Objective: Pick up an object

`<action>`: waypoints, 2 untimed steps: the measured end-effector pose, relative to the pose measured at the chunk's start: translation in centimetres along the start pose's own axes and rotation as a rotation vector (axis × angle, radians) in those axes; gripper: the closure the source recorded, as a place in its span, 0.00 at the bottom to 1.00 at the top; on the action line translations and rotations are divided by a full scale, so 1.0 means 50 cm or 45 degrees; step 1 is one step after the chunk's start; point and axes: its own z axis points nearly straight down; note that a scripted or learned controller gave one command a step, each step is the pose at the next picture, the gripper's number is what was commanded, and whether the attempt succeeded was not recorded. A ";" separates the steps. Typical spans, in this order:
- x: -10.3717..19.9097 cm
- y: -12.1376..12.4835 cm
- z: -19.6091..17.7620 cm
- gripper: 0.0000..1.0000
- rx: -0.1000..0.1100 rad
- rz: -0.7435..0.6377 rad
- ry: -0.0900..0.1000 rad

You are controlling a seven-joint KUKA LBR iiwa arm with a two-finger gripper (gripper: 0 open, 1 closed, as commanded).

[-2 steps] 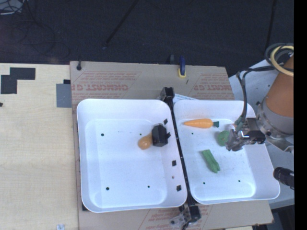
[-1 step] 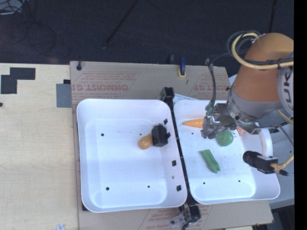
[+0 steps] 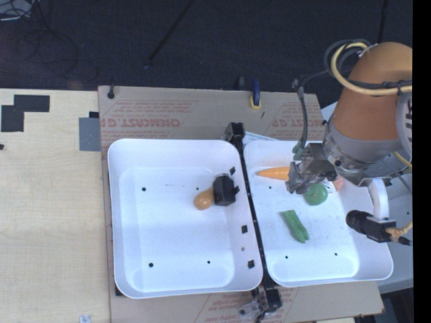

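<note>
Nearest the camera stood the arm [image 3: 374, 99], reaching in from the right of the camera view, its orange band above the grey wrist housing. Its gripper [image 3: 301, 182] hung over the upper part of the right bin [image 3: 337, 268]. Whether the gripper was open or closed could not be determined from this view, and no object could be seen held by it.

Right bin contents:
- An orange carrot-shaped object [image 3: 272, 173] lay just left of the gripper, its right end hidden behind the gripper body.
- A round green object [image 3: 315, 195] lay just beside and below the gripper, partly covered by it.
- An elongated green object [image 3: 295, 225] lay apart from the gripper, toward the bin's middle, angled diagonally.

Left bin [image 3: 135, 268] contents:
- A small yellow-orange object [image 3: 203, 200] lay right of the bin's centre.
- A black object [image 3: 225, 190] lay touching it on its right side.

Both bins sat side by side on a brown board [image 3: 168, 116], joined by a black clamp strip [image 3: 246, 200] along their shared edge.
</note>
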 end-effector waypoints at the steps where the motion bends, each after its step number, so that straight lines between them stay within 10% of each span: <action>1: -0.001 0.000 -0.018 1.00 0.004 -0.004 -0.001; 2: -0.002 -0.001 -0.036 1.00 0.008 -0.011 -0.002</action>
